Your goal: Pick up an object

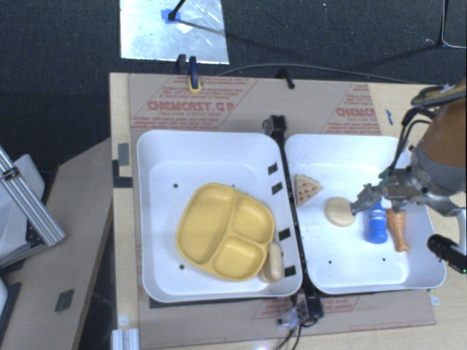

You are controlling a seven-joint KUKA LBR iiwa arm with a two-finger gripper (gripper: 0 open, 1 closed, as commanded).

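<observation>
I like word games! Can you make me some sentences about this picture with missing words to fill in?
The yellow tray lies in the ____ bin.
The small bottle in the right bin is ____.
The waffle slice is shaped like a ____.
The gripper hangs over the ____ bin.

Missing words: left, blue, triangle, right.

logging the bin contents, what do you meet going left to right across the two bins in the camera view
yellow divided tray → small beige piece at the tray's right corner → waffle wedge → round tan cookie → blue bottle → orange carrot-like piece
</observation>
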